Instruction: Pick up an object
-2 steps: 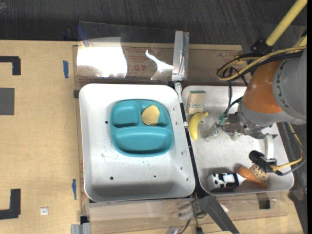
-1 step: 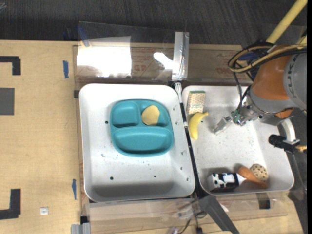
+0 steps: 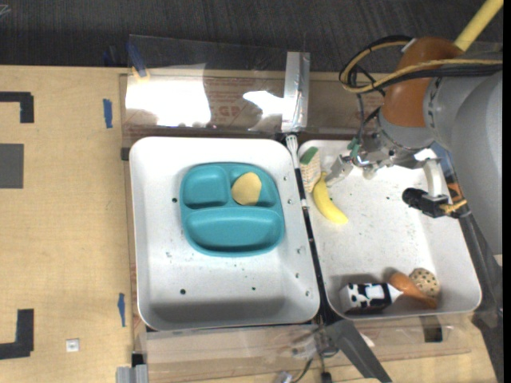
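Note:
My gripper (image 3: pixel 349 164) hangs over the back left part of the right bin (image 3: pixel 383 250), reaching in from the grey arm with its orange band (image 3: pixel 406 96). A yellow banana (image 3: pixel 327 203) lies just below and left of the gripper, close to the bin's left wall. A small green and white item (image 3: pixel 309 166) lies at the banana's upper end, left of the gripper. Nothing shows as held. In the left bin (image 3: pixel 160 270), a yellow rounded fruit (image 3: pixel 247 188) rests in the upper right compartment of a teal divided plate (image 3: pixel 227 230).
A black and white cow-patterned toy (image 3: pixel 369 295) and an orange-brown speckled object (image 3: pixel 417 282) lie at the right bin's front edge. A black part (image 3: pixel 423 201) with cabling hangs near the right wall. A clear plastic sheet (image 3: pixel 207 94) stands behind the left bin.

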Action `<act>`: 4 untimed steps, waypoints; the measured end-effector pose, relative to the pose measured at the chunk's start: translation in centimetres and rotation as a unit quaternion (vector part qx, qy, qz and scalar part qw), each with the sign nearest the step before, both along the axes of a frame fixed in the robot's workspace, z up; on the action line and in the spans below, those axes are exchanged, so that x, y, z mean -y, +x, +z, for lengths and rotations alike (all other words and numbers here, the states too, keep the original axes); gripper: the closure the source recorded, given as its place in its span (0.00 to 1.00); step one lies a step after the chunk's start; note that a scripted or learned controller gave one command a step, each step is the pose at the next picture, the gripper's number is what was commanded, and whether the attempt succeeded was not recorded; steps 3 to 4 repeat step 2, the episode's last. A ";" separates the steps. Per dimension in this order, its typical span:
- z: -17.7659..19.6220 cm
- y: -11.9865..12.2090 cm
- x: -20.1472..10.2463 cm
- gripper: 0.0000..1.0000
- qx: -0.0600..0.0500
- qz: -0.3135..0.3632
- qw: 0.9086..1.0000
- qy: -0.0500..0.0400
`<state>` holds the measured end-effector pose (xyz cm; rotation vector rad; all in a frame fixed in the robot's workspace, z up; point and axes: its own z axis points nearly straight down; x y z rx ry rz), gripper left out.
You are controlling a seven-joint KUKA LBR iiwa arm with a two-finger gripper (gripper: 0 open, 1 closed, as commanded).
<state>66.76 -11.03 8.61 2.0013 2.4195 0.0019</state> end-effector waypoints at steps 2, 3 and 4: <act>1.3 0.2 -0.1 0.00 0.003 0.002 1.000 -0.001; 1.3 0.2 -0.1 0.00 0.003 0.002 1.000 -0.001; 1.3 0.2 -0.1 0.00 0.003 0.002 1.000 -0.001</act>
